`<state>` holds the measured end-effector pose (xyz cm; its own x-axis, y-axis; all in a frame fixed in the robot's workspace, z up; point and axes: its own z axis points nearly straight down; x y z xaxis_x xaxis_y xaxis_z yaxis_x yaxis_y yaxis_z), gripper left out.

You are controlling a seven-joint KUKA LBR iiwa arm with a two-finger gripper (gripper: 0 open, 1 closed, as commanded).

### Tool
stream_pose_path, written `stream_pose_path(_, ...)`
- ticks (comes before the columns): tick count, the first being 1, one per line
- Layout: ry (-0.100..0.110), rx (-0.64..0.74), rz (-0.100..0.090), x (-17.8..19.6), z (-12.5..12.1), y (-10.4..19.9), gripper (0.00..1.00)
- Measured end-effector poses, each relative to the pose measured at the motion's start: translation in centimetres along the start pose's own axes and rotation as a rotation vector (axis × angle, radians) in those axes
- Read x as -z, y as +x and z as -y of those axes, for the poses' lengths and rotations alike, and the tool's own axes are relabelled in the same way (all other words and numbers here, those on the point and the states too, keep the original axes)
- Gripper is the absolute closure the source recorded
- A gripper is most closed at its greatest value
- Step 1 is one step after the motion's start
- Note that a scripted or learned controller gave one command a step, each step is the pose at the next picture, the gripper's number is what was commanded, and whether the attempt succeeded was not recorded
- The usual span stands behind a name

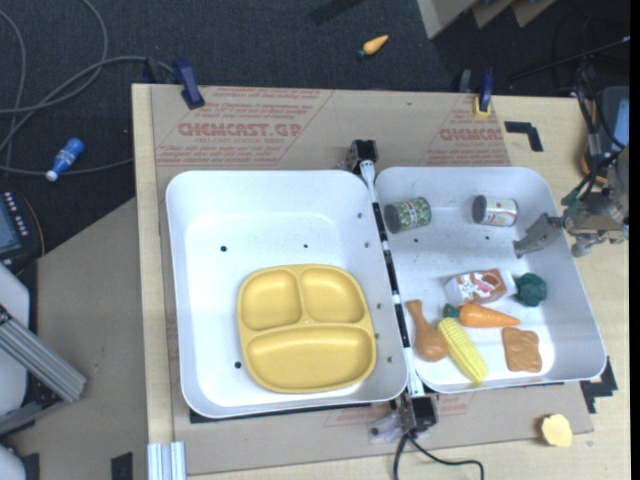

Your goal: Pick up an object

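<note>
The right bin (560,193) holds several toy foods. A green can (408,213) and a grey can (496,209) lie toward its far side. Nearer the front are a red-and-white packet (478,286), a dark green lump (531,288), a carrot (487,316), a drumstick (428,333), a corn cob (464,349) and a brown slice (521,349). My gripper (556,238) hangs over the bin's right side, right of the grey can and above the green lump. Its fingers are open, with nothing between them.
A yellow divided plate (305,326) lies in the left bin (200,218). A small yellow piece (556,429) sits on the bench by the right bin's front corner. Blue clamps (186,80) hold the board's far edge. Cables run on the floor beyond.
</note>
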<state>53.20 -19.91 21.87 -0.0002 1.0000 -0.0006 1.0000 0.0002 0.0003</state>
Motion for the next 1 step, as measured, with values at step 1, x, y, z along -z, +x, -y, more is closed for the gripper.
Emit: stream_pose_path(1,0.001,0.006,-0.002,-14.19,-9.72,2.18,0.0)
